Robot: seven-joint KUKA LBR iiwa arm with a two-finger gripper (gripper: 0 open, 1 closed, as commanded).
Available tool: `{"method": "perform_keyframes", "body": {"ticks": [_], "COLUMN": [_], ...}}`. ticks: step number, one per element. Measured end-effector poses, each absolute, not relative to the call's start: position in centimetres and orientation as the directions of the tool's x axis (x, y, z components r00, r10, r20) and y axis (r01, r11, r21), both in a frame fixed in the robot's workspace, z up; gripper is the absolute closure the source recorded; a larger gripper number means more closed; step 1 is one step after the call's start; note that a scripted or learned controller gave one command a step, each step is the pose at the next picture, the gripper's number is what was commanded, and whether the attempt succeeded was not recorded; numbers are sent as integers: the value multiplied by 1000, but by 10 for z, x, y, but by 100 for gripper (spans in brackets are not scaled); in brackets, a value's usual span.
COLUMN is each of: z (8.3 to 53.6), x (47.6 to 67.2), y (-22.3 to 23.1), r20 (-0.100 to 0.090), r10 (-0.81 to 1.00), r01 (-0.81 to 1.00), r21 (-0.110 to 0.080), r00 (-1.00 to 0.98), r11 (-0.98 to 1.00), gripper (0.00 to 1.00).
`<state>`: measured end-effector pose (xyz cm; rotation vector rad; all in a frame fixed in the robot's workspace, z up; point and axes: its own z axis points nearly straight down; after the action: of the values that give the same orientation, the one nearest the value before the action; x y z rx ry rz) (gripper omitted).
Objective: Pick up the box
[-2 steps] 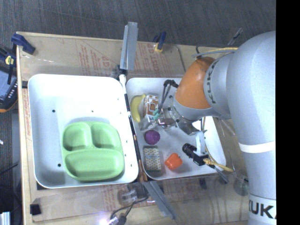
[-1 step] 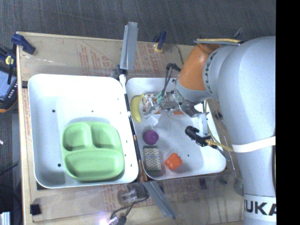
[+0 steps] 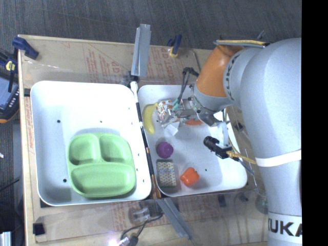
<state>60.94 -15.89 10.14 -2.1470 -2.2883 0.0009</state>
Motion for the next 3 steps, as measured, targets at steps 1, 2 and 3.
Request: {"method": "perform_keyframes", "body": {"ticks": [1, 2, 3], "z": [209, 190, 237], "x": [551, 481, 478], "y": [-110, -66, -171], "r20": [-1, -1, 0], "r10": [978, 985, 989], "r01": [978, 985, 989], "r21": [-3, -7, -2], "r00": [209, 171, 145], "r11": [-209, -171, -145], "gripper": [100, 100, 100]}}
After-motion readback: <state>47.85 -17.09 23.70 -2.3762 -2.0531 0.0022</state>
